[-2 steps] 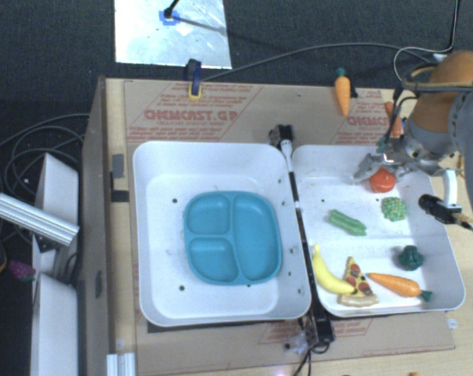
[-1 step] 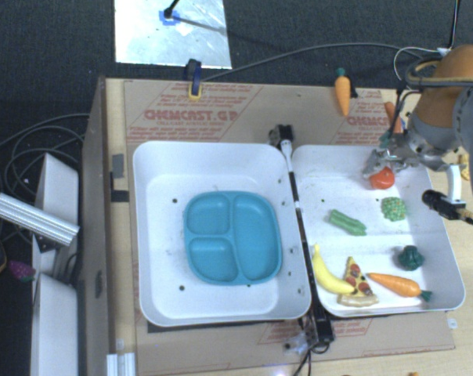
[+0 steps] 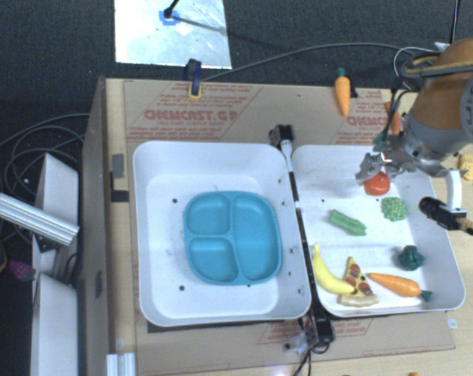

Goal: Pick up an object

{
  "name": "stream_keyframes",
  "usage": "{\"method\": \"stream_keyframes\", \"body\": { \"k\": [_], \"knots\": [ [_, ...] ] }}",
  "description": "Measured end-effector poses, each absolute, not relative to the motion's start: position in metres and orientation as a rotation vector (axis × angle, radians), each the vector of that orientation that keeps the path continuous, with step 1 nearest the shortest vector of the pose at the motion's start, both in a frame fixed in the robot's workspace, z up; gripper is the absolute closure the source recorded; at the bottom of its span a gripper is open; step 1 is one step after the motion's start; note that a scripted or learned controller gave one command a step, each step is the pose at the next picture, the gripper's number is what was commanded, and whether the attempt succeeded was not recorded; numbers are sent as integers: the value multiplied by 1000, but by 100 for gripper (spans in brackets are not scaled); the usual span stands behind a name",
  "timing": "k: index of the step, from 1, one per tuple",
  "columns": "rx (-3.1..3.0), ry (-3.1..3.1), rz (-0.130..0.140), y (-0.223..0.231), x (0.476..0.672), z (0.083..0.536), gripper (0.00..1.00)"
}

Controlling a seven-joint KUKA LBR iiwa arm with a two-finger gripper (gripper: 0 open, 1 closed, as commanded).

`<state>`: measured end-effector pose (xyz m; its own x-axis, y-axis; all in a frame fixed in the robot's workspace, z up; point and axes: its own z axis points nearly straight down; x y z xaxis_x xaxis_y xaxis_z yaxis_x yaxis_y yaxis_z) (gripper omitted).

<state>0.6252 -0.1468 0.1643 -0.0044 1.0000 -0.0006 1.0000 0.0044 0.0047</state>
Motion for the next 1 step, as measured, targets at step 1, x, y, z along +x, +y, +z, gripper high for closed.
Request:
{"method": "stream_keyframes", "body": {
  "k": [1],
  "knots": [
    [2215, 2226, 4, -71, 612, 202, 100]
  ]
}}
